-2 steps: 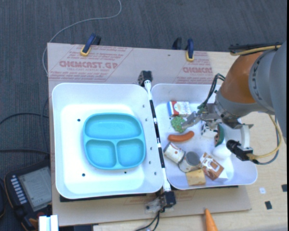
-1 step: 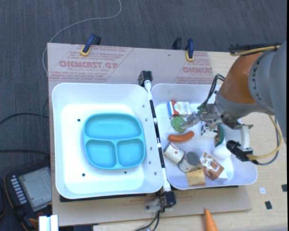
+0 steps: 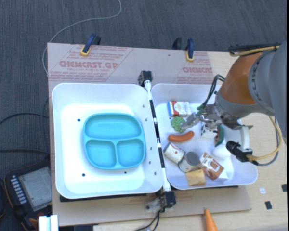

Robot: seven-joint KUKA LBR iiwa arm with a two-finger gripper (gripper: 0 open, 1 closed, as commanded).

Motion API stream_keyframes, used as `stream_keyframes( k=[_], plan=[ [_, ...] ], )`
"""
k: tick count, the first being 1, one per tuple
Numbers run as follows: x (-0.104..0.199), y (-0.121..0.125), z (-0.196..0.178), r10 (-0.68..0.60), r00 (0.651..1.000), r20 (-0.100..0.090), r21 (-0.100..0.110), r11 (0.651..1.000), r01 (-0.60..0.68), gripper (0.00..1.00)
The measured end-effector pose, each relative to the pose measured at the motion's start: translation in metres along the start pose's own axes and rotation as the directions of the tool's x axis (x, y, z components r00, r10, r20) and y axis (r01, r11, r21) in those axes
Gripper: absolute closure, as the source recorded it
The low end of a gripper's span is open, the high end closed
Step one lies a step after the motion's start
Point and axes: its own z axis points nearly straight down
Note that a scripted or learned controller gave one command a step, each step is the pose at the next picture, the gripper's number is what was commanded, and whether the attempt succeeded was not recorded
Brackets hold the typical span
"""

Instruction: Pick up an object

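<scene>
I cannot tell how the gripper is set; it hangs low in the right bin, just over the broccoli. A sausage lies beside it; a blue tray fills the left bin.

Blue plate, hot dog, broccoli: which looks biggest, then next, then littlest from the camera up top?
1. Blue plate, biggest by far.
2. Hot dog.
3. Broccoli, though it looks close to the hot dog in size.

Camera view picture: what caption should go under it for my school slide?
Robot arm's gripper reaches into the right bin of toy food, near a hot dog, beside a blue plate.
</scene>
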Motion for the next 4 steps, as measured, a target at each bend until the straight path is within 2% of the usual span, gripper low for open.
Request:
stream_keyframes(
  k=[4],
  plan=[
    [0.0008,-0.0006,0.0003,0.001,1.0,0.002,-0.002,1.0,-0.001,0.0]
  ],
)
